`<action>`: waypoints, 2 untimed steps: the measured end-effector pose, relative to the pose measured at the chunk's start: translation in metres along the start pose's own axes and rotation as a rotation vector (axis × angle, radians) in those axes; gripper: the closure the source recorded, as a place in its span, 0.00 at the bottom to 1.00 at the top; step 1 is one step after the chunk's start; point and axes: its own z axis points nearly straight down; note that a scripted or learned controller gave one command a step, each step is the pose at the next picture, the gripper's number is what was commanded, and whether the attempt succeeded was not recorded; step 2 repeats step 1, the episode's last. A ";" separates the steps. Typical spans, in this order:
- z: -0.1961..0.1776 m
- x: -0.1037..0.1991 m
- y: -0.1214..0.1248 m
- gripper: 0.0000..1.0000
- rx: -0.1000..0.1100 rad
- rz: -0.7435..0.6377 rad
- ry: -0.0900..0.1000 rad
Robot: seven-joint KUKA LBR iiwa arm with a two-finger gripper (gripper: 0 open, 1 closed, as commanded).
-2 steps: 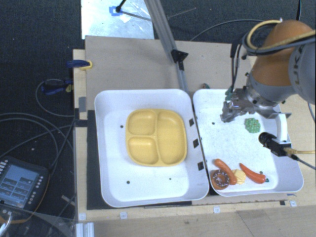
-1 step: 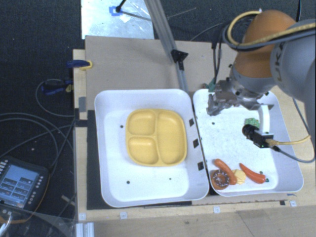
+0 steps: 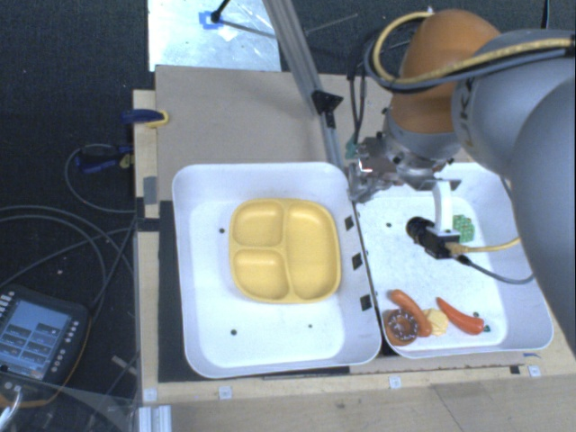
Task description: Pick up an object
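My gripper (image 3: 363, 185) hangs below the orange-banded wrist, over the far left corner of the right bin (image 3: 517, 336), close to the rim shared with the left bin. Nothing is seen in its grasp. Along the right bin's near edge lie an orange sausage (image 3: 405, 301), a brown doughnut (image 3: 399, 326), a small yellow piece (image 3: 438, 322) and a red-orange carrot-like piece (image 3: 461, 316). A green toy (image 3: 464, 228) lies further back, partly hidden by a white and black fitting on the arm. A yellow divided plate (image 3: 286, 248) rests in the middle of the left bin (image 3: 202, 331).
The big grey arm covers the right bin's far and right parts. A slanted grey pole (image 3: 301, 57) rises behind the bins. Cables and a handheld pendant (image 3: 36, 331) lie on the dark floor at the left, off the bench.
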 end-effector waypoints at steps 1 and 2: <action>-0.009 0.043 0.025 1.00 -0.002 -0.001 0.002; -0.009 0.043 0.025 1.00 -0.002 -0.001 0.002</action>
